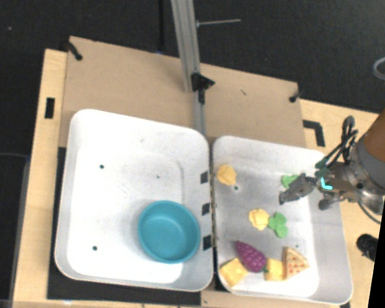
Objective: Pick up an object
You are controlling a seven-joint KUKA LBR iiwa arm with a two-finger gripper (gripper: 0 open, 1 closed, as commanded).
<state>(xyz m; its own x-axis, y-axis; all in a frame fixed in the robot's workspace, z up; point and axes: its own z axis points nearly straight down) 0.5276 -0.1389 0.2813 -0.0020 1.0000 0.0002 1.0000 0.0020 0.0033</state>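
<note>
No legible writing is seen. The two-finger gripper is positioned at 2 o'clock of the right white bin, fingers apart, nothing clamped, beside a small green toy piece.

The two bins, the left bin and the right bin, look like smooth white plastic with a dull sheen, the floors faintly speckled grey (scuffing, by the look of it). The blue bowl is smooth plastic, slightly glossy at the rim. The small toy foods, among them a purple piece, a yellow block and a pizza slice, look like moulded plastic or rubber, matt. The bench has a pale, matt, wood-like or board surface. The slanted pole is grey brushed metal. The gripper looks like dark, matt metal or plastic.
</note>
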